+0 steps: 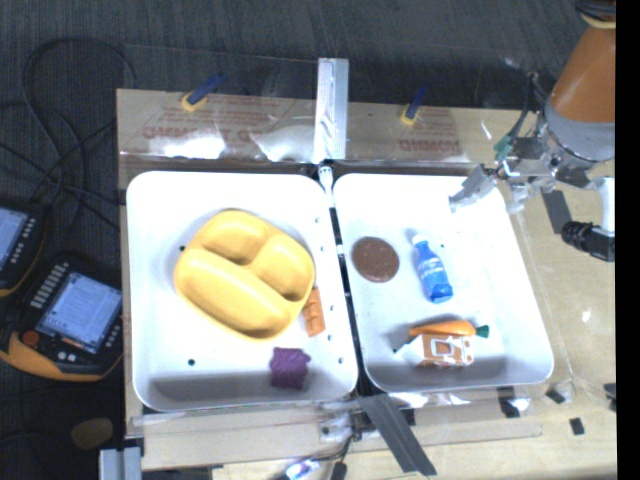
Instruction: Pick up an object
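My gripper (492,194) hangs over the far right corner of the right bin (500,268), open, with nothing between its fingers. Below and left of it in that bin lie a small blue bottle (431,270), a round brown disc (376,259) and, nearer the front, an orange carrot-like toy (445,340) on a small orange-and-white piece. The left bin (160,218) holds a big yellow lumpy object (245,273), a small orange block (314,313) by its right wall and a purple object (289,366) at the front.
A ridge (340,268) divides the two bins. Clear plastic sheeting with blue and yellow clips (300,128) lies behind them. Handheld controllers (60,313) and cables sit on the floor at the left.
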Available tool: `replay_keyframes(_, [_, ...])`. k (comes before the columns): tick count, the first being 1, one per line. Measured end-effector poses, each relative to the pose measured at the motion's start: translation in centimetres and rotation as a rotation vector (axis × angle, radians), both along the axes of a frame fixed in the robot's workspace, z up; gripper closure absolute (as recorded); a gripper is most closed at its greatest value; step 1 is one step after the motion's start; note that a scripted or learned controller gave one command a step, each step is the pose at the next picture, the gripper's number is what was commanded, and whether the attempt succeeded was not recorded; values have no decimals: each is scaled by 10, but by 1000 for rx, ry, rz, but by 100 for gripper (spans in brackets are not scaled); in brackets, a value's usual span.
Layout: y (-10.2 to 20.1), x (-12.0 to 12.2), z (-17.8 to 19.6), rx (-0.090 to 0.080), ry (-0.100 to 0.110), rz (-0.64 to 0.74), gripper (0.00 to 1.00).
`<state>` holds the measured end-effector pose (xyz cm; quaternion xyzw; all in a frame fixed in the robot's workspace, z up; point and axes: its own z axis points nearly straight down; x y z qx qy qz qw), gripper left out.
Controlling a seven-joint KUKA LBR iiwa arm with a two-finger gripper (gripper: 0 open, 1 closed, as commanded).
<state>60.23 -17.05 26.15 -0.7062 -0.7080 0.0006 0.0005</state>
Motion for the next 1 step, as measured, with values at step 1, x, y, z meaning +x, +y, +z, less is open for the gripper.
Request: replay_keyframes(1, [2,51,-107,-2,1,174,0])
